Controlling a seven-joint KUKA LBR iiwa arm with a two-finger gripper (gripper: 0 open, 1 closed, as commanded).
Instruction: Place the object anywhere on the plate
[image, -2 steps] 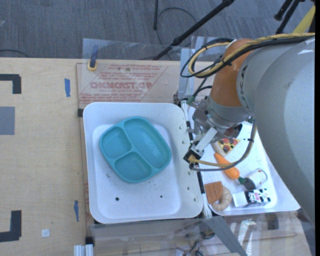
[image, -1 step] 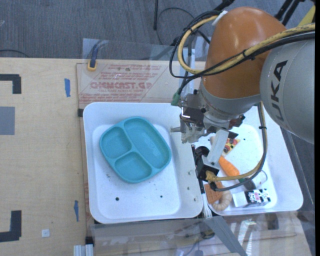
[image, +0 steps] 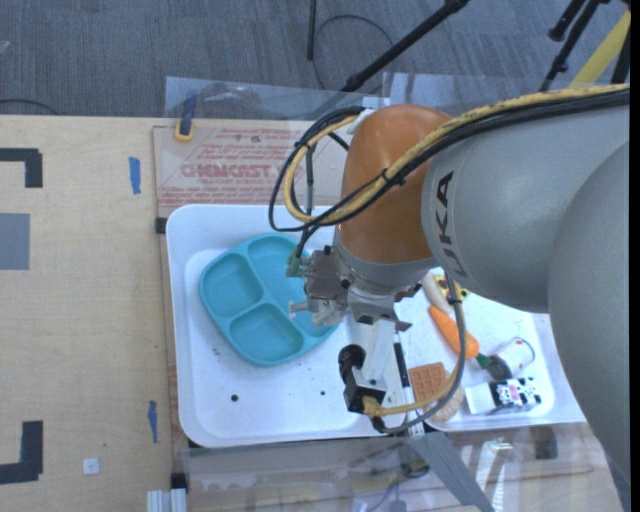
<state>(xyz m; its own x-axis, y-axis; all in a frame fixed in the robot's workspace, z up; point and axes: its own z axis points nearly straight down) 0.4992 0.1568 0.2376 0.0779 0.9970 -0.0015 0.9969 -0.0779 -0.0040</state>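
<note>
A light blue plate (image: 245, 298) with three compartments lies in the left white bin (image: 200, 400), toward its back left. My gripper (image: 318, 302) hangs over the plate's right rim, under the orange wrist band. The arm's bulk hides the plate's right edge and whatever sits directly below the gripper. I cannot make out any object in the gripper, and the visible compartments of the plate hold nothing.
The right bin (image: 560, 405) holds an orange carrot (image: 455, 335), a brown waffle piece (image: 427, 380), a white cup-like item (image: 513, 354) and a black-and-white toy (image: 508, 396). The grey arm covers most of that bin. Small dark specks dot the left bin's floor.
</note>
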